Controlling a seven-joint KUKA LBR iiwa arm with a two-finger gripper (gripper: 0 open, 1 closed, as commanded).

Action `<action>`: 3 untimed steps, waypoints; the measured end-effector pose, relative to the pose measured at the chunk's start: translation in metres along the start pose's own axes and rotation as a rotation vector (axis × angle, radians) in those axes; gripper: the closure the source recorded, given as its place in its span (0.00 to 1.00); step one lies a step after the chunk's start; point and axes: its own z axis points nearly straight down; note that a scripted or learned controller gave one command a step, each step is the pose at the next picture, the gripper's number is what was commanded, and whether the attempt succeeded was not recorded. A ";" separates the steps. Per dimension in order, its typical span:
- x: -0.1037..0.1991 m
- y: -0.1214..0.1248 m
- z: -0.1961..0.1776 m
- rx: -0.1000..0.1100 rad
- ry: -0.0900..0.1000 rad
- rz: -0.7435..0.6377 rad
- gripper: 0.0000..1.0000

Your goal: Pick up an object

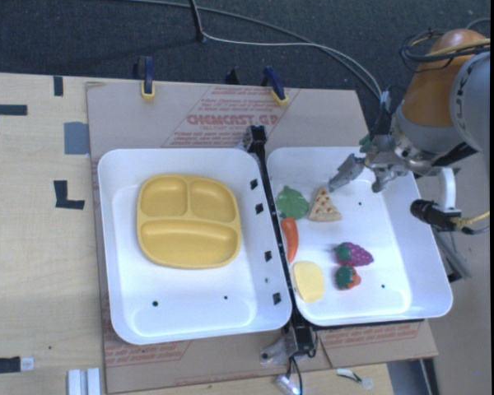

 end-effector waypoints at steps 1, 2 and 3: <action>0.000 0.001 -0.003 -0.005 -0.001 -0.001 0.00; 0.000 0.001 0.041 -0.001 0.000 -0.001 0.00; 0.001 0.001 0.094 -0.003 0.000 -0.001 0.00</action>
